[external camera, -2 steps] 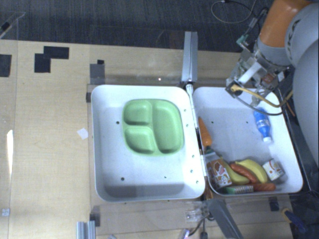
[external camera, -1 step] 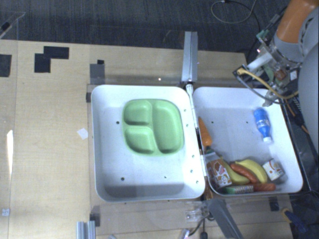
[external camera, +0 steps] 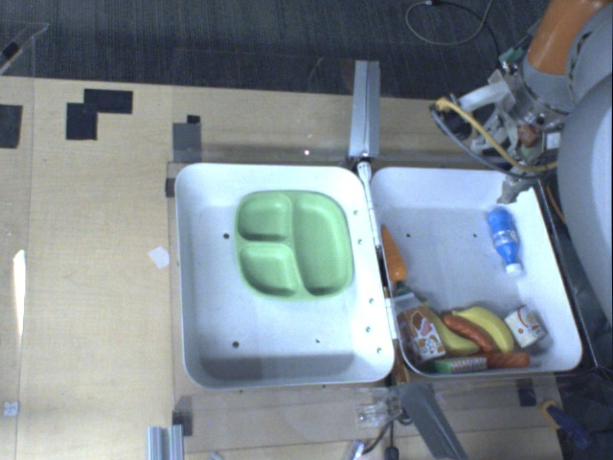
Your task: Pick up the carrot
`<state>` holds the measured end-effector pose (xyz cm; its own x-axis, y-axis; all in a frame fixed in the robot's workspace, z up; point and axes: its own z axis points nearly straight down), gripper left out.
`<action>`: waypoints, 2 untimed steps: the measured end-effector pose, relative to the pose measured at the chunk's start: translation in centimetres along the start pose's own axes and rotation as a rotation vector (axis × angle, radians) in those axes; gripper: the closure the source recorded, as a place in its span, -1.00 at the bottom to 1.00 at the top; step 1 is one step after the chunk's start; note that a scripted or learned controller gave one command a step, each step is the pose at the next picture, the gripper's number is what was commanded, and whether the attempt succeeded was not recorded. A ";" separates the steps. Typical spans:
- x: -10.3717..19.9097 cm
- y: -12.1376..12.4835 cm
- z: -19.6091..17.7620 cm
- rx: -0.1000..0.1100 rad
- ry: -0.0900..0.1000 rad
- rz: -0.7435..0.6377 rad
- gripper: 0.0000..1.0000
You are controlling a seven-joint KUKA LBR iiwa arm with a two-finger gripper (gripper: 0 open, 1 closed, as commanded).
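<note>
Pale wood bench against dark ribbed flooring

The bench (external camera: 86, 286) runs up to a dark floor (external camera: 192, 17) along its far edge — black square marks (external camera: 96, 111) sit near its far-left corner, and a grey metal post (external camera: 365, 108) stands at the far edge.

Divided plate (external camera: 292, 242) sits in left bin (external camera: 206, 353); in right bin (external camera: 431, 195), carrot (external camera: 393, 257) lies along the wall nearest the plate, bottle (external camera: 504, 238) far from it, banana (external camera: 488, 326) at the near edge.
</note>
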<state>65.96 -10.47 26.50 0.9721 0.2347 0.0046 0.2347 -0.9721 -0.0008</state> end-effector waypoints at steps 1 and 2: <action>1.7 -5.9 3.0 0.001 -0.002 -0.014 -1.00; -0.1 -0.4 5.2 -0.001 -0.004 0.024 -1.00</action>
<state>65.80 -10.06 21.27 0.9774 0.2113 0.0011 0.2113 -0.9774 -0.0001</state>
